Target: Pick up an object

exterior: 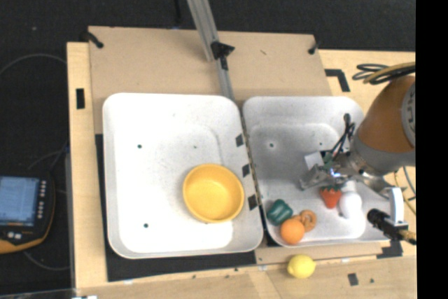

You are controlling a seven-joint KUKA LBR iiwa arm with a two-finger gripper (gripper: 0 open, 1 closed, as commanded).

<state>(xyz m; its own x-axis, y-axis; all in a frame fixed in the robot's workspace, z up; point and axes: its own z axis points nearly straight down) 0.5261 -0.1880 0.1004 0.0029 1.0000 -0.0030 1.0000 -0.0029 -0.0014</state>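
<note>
The right bin [294, 115] holds several small items near its front edge: a green block [278, 210], an orange ball [292, 230], a smaller orange piece [307, 219], a red object [330, 197] and a white object [349, 205]. My gripper [323, 176] hangs low in the right bin, just above and slightly left of the red object, and its grey body hides that object's top. I cannot make out whether anything is held.
A yellow bowl [213, 192] sits in the left bin [140, 129] near the divider. A yellow lemon [301, 266] lies on the bench outside the bins, in front of the right one. A metal pole [199, 7] rises behind the bins.
</note>
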